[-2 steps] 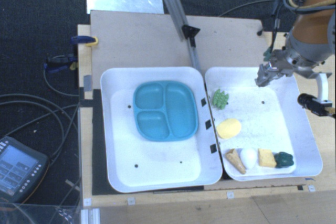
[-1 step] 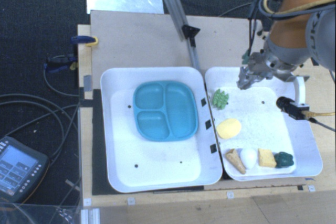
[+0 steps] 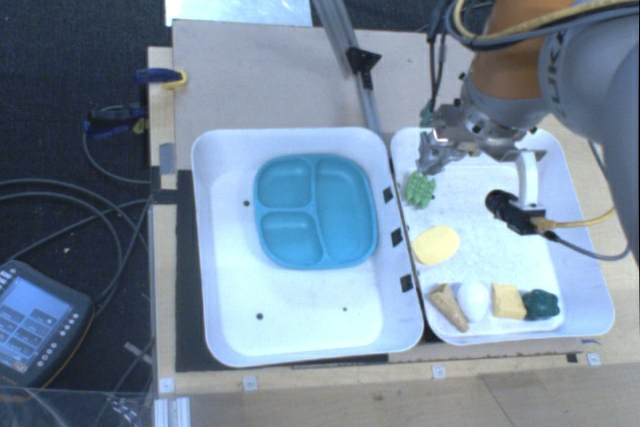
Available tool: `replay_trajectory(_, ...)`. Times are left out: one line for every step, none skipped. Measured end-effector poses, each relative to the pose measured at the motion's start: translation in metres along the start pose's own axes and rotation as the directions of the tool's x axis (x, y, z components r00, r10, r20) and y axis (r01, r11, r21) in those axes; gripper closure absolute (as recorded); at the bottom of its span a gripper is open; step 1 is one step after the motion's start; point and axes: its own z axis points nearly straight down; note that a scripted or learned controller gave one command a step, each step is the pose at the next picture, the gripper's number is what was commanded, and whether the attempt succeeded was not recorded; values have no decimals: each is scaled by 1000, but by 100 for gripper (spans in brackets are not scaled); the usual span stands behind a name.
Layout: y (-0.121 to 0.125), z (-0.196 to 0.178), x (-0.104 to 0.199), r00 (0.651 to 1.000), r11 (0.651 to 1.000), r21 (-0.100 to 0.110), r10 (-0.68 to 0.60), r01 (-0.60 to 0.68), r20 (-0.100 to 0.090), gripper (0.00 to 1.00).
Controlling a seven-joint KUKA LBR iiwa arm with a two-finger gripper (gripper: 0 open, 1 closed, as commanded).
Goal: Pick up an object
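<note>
Currently we're at the approach step: gripper [image 3: 432,158] sits right above the green toy [image 3: 420,188], centre-right of frame, near the right bin [image 3: 585,245]'s left wall. Next move needs a straight descent. We can't tell the claw's state; wrist bulk hides it.

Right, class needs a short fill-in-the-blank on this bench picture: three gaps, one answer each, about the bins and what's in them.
1. The blue divided tray lies in the ____ bin.
2. The tray has ____ compartments.
3. The hand hangs just above the small ____ object at the right bin's near-left wall.

Missing words: left; three; green
</note>
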Motion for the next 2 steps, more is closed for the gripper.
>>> replay_trajectory(-10, 5, 51, 1000, 1000, 1, 0, 0, 0, 100)
replay_trajectory(-20, 5, 110, 1000, 1000, 1, -1, 1, -1, 100)
